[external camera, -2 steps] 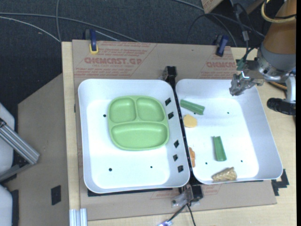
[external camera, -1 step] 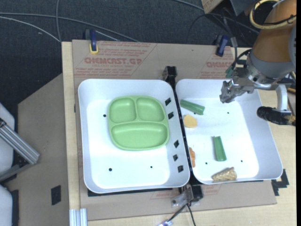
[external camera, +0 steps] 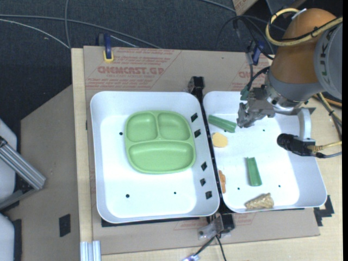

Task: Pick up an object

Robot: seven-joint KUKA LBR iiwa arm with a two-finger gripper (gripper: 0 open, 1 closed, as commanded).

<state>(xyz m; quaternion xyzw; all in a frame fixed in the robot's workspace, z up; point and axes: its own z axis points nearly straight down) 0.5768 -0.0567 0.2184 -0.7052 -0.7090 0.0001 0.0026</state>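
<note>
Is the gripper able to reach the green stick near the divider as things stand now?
Probably yes. The gripper hangs just right of that green stick in the right bin, and nothing lies between them; the yellow piece sits below it.

A grey robot arm [external camera: 304, 64] with an orange band reaches in from the right above the right-hand white bin [external camera: 304, 194]. Its wrist tilts downward and leftward, placing the two-finger gripper [external camera: 246, 119] low over the bin's upper left part, near the bin's inner edge.
</note>
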